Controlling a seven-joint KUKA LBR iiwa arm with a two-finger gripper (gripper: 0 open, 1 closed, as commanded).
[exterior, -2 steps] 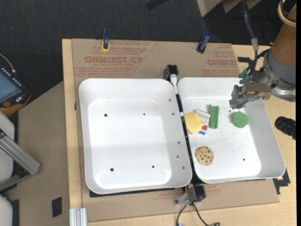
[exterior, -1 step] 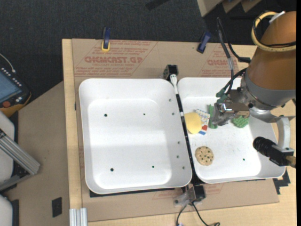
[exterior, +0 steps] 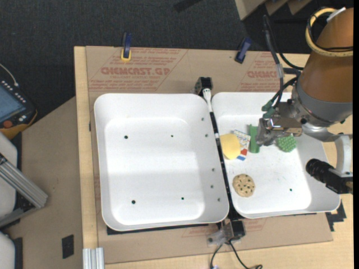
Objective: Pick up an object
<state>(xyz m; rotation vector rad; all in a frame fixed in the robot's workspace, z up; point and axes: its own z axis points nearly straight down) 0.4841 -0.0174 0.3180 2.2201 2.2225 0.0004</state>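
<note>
the cardboard-topped bench (exterior: 168, 66) carries two shallow white bins side by side; the left bin (exterior: 154, 161) sits by the right bin (exterior: 275, 198), their rims touching along the middle; the grey arm (exterior: 328, 66) with its orange band reaches over the right bin; its gripper (exterior: 272, 130) hangs low there, whether spread or pinched i cannot tell; just beside it lie a green object (exterior: 288, 143), a yellow round object (exterior: 230, 145) by the left wall, and a cookie (exterior: 243, 185) nearer the front.

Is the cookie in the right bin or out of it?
In. The cookie lies flat on the right bin's floor, near its front left corner.
</note>
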